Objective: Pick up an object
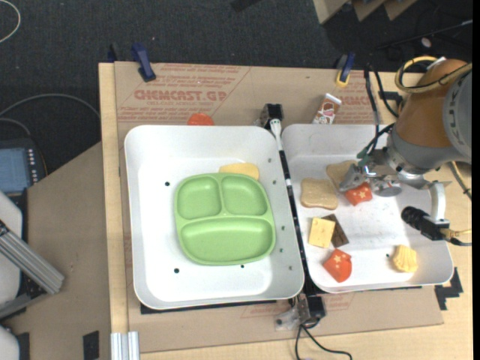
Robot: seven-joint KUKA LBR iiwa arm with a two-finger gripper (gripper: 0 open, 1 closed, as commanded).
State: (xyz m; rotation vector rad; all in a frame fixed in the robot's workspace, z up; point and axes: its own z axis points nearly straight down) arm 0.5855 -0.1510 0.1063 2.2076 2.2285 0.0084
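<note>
My gripper (367, 174) is low over the back of the right bin (375, 280), coming in from the right under the grey arm with its orange band (429, 118). Just below and left of it lies a small red piece (358, 194). A tan piece (338, 172) sits just to the gripper's left, and a toast slice (319, 194) lies beside that. Nothing shows as lifted off the bin floor. Nearer the front lie a yellow cheese wedge with a brown block (323, 232), a red strawberry-like piece (338, 265) and a yellow piece (405, 259).
The left bin (150, 163) holds a green divided plate (223, 217) with a pale yellow piece (240, 171) behind it. A black part (422, 222) hangs over the right bin's right side. A small carton (327, 109) and clamps sit on the board behind the bins.
</note>
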